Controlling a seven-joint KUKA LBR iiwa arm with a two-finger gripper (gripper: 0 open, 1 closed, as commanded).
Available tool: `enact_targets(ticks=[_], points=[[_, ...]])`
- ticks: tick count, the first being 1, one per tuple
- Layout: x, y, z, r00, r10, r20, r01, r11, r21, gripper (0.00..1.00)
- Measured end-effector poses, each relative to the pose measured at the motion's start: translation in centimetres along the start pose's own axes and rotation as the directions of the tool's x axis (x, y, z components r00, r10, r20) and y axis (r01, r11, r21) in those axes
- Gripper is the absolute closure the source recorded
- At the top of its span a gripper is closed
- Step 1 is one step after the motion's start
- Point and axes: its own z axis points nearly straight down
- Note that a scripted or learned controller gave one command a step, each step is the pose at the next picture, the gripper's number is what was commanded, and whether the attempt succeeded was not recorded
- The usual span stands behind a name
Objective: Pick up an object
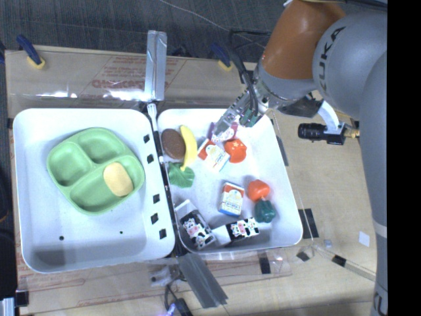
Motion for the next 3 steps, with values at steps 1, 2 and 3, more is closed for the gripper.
enact_targets(ticks=[1, 2, 3], points=[[0.2, 0.1, -0.5, 1.000, -0.009, -0.007, 0.009, 1.000, 0.006, 1.00], [-2.0, 2.4, -2.3, 0.999, 0.054, -0.008, -0.054, 0.999, 0.006, 1.00], [-4.8, -2.6, 1.7, 0.944, -0.330, -0.014, 0.330, 0.944, 0.004, 1.00]])
